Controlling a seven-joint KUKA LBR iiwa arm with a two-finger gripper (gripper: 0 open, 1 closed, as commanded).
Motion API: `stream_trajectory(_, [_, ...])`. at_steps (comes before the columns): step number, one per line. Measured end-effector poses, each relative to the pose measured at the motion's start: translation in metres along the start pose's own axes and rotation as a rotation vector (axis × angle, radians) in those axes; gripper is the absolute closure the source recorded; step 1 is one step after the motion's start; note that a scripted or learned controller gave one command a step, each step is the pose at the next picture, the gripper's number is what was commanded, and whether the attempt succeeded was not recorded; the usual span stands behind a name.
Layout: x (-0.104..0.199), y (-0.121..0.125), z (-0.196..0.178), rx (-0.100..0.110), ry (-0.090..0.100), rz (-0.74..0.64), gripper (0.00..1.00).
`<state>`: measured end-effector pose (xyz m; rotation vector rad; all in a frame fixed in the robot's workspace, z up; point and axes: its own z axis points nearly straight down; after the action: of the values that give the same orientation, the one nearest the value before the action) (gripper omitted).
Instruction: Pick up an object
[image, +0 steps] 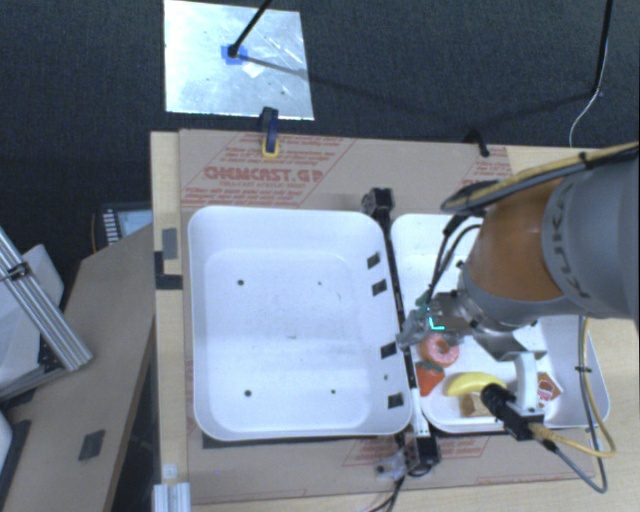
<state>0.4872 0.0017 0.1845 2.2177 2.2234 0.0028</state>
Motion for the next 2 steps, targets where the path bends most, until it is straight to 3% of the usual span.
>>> stream_trajectory(1, [-0.015, 0.005, 0.000, 0.000, -0.001, 0.003, 0.00])
stream_trajectory(2, [-0.112, -0.002, 0.081, 0.004, -0.001, 0.008, 0.00])
